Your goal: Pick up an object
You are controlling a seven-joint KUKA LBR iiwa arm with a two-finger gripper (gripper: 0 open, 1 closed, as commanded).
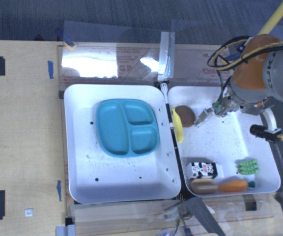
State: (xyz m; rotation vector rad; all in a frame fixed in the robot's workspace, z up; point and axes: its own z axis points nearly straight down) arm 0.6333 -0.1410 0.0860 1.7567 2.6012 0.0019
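Above the right bin (259,146), claw (204,116), finger state indiscernible, hangs beside the brown disc (184,115); a good grasp needs centring over it before descending.

Bright, even overhead light; strong white glare on the clear panel (107,63) toward twelve o'clock; focus slightly soft throughout.

We see the grey arm with its orange band (252,65) reaching in from the right, wrist bent downward and leftward. Its two-finger claw (204,117) points left at a slant, low over the right side, with nothing visible between its slender fingers.
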